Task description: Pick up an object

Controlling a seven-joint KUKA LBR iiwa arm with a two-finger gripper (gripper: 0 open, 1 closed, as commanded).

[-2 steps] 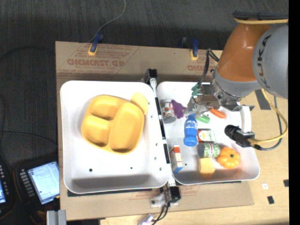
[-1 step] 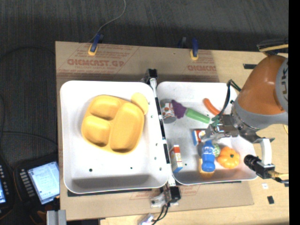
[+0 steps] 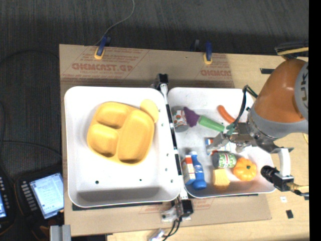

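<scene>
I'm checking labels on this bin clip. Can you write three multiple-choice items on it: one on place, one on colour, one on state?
1. Where does the yellow divided tray lie?
A left bin
B right bin
C on the cardboard

2. What colour is the small pumpkin?
A blue
B orange
C purple

3. How does the blue bottle rest?
A upright
B lying on its side
C hanging from the gripper

Answers: 1 A, it fills the left bin. 2 B, it is plainly orange. 3 B, its length runs along the right bin's floor.

claw (image 3: 224, 140) over right bin (image 3: 200, 95), above can (image 3: 223, 160).
</scene>
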